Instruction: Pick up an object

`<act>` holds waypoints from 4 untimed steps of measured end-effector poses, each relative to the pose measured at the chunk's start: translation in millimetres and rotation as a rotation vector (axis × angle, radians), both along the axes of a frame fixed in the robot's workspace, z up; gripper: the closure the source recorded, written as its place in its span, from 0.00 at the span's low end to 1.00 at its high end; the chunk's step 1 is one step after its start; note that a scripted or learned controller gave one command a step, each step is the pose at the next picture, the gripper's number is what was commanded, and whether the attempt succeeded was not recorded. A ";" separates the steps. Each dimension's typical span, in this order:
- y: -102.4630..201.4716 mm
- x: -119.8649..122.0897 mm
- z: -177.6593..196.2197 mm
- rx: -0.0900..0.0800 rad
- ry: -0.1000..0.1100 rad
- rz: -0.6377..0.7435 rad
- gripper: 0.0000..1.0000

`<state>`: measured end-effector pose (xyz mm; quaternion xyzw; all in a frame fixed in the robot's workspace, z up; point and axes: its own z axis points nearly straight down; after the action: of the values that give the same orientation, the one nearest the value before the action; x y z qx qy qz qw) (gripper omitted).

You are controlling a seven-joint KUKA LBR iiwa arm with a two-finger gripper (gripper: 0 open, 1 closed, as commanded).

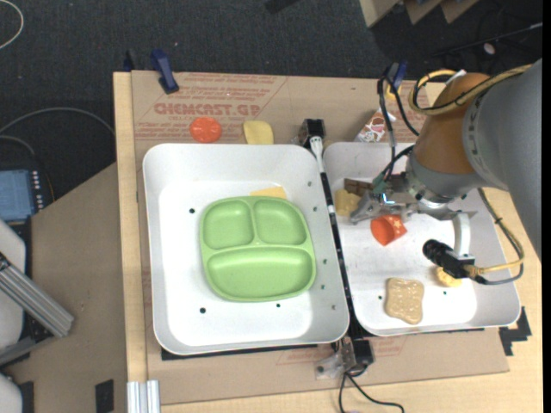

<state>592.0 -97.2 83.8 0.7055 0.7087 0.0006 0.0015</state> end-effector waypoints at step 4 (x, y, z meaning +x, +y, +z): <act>0.8 -14.4 1.1 0.000 -0.002 -0.001 0.00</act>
<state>577.6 -96.4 84.9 0.7059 0.7083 0.0015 0.0020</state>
